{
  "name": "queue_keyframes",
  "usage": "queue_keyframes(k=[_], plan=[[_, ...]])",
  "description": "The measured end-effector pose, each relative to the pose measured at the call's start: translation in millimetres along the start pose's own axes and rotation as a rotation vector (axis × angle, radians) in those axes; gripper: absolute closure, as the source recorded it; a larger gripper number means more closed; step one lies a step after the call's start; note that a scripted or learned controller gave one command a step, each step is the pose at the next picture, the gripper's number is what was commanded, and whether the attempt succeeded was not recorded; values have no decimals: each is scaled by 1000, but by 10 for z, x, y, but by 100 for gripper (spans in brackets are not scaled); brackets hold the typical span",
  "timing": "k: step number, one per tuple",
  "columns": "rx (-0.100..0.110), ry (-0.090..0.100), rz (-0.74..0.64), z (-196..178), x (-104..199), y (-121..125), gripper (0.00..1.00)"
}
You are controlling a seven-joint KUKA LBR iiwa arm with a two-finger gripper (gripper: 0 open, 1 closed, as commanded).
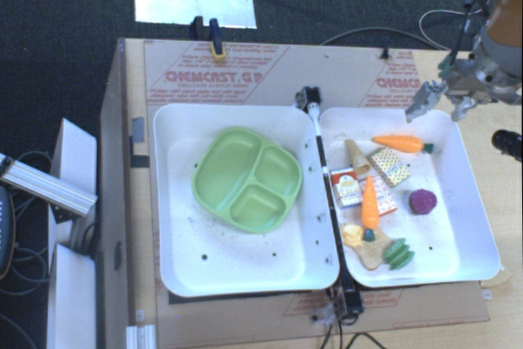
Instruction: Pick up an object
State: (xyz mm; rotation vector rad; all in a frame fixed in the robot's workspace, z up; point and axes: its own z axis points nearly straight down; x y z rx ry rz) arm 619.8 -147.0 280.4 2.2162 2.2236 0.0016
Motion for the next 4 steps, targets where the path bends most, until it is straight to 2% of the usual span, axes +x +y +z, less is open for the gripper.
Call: queue_keyframes(k=[1, 2, 3, 4], plan=[[2, 0, 3, 1798, -600, -306, 0], [-9, -2, 0, 1901, -207, 189, 0], [31, -2, 12, 1952, 74, 428, 0], [33, -2, 9, 1845, 70, 427, 100]])
